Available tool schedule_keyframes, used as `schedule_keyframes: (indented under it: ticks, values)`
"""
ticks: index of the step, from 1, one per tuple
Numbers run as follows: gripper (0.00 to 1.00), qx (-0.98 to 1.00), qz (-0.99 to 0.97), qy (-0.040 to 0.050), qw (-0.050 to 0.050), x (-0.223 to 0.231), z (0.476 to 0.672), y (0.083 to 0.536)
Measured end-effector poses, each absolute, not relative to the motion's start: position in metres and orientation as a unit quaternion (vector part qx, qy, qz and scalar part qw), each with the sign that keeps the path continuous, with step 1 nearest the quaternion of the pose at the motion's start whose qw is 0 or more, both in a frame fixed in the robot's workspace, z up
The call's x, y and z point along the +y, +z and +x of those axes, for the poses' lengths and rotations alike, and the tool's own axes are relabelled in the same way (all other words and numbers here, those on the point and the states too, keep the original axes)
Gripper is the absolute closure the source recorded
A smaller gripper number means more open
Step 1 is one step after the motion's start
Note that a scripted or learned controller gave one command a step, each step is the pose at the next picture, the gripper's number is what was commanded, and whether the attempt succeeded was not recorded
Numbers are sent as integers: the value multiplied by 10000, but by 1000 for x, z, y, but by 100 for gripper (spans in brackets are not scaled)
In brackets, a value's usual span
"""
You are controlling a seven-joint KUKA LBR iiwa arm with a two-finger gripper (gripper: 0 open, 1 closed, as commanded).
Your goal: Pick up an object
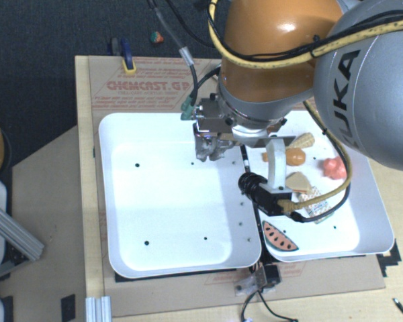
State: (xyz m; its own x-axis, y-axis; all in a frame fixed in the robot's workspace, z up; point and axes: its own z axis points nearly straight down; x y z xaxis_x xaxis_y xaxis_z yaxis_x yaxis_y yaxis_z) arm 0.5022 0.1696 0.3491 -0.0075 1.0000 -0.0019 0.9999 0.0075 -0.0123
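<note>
Front edge of bench: a small black connector with cables sat just below the seam where the two bins met.

Left bin: the shallow white plastic tray on the left showed only bare white floor with a few small dark dots on it.

Right bin: the shallow white plastic tray on the right held all the small objects, partly hidden by the arm.

Nearest object: a flat watermelon-slice piece, red with dark seeds and a green rim, lay at the right bin's front left corner, close to the dividing edge.

Middle of right bin: a tan wedge-shaped piece lay beside a crumpled clear wrapper with printing; black cabling from the arm looped over this spot.

Further back in right bin: a round orange piece lay near a pale beige ridged piece, and a pink lumpy piece lay apart to their right.

Arm: the grey KUKA arm with the glossy orange band covered the far part of the right bin.

Claw: the metal two-finger gripper hung over the far right part of the left bin; whether it was spread or pressed together I cannot tell.

Objects relative to claw: every piece lay to the claw's right, across the seam, none touching it; the orange piece was among the closest.
</note>
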Motion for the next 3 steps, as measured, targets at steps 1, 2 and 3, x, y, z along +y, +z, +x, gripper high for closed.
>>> schedule_keyframes:
  ticks: [1, 2, 3]
  values:
    - [100, -7093, -7049, -95, -33, 218, 522, 503]
    - [100, -7064, -7078, 76, 30, 219, 554, 313]
    - [100, -7076, -7066, -73, -37, 225, 595, 433]
